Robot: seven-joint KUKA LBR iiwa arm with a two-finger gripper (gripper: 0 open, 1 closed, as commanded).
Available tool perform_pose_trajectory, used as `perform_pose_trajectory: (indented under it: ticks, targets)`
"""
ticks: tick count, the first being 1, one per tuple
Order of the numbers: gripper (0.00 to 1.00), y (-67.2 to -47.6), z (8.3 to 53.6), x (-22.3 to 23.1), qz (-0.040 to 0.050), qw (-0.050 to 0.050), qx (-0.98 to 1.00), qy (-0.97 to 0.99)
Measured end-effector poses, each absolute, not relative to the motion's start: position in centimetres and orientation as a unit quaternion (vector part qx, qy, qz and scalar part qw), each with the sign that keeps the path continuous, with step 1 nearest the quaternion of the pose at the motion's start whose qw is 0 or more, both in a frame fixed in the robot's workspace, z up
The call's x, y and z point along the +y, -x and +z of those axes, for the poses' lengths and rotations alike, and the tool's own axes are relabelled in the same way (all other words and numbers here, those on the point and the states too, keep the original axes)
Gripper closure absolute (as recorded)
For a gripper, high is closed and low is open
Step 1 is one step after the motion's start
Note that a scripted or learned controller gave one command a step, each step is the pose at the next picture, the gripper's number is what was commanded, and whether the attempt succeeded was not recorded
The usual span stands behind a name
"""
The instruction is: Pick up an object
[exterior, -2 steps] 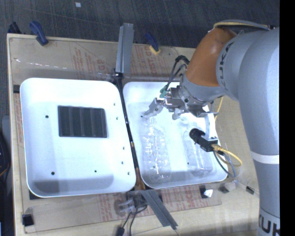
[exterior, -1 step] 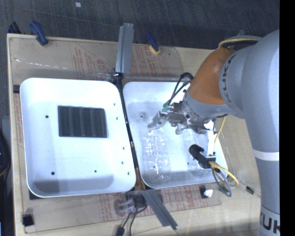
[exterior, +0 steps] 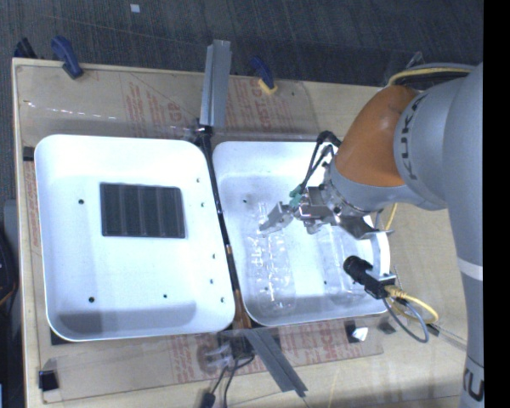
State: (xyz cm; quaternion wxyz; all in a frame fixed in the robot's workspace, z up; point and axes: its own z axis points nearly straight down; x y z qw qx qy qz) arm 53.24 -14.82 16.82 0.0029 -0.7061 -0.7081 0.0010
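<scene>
Two white bins, one grey arm low over the right one

Side by side on a wooden bench (exterior: 110, 100): left bin (exterior: 59, 228) and right bin (exterior: 238, 168), rims touching along the middle. Set into the floor of the left bin, a dark ribbed panel (exterior: 142, 210), roughly central, slightly toward the far side.

Reaching in from the right, the arm (exterior: 433, 143), grey, with its orange band (exterior: 376, 138) above the wrist. Hanging over the right bin's middle, the gripper (exterior: 282, 214), pointed toward the left and tilted down toward the bin floor. Open or closed: cannot tell, since metal parts and glare from clear plastic blur together at the tip. Nothing seen clamped in it.

Lying on the floor of the right bin, two clear plastic objects, hard to make out against the white. Nearer the dividing rim, the first clear object (exterior: 272, 266), stretched toward the near edge, just below the gripper's tip in the view; touching or apart, impossible to say. Closer to the bin's right wall, the second clear object (exterior: 331, 257), partly under the wrist.

Clipped to the far edge of the bench, blue clamps (exterior: 68, 59). Across the gap between the bins at the far side, a grey metal bar (exterior: 214, 83)
</scene>
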Motion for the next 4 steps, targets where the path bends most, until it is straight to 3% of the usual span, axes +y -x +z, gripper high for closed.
perform_pose_trajectory:
  ticks: [1,2,3,4]
  targets:
    - [0.0,-55.5,9.1,-17.1,0.0011,0.003,-0.746,0.666]
    - [0.0,-53.8,9.1,-12.8,0.0005,0.001,-0.79,0.613]
    - [0.0,-62.7,9.2,-11.7,0.0004,0.0,-0.707,0.708]
    - [0.0,-61.5,20.7,-14.4,0.0004,0.001,-0.632,0.775]
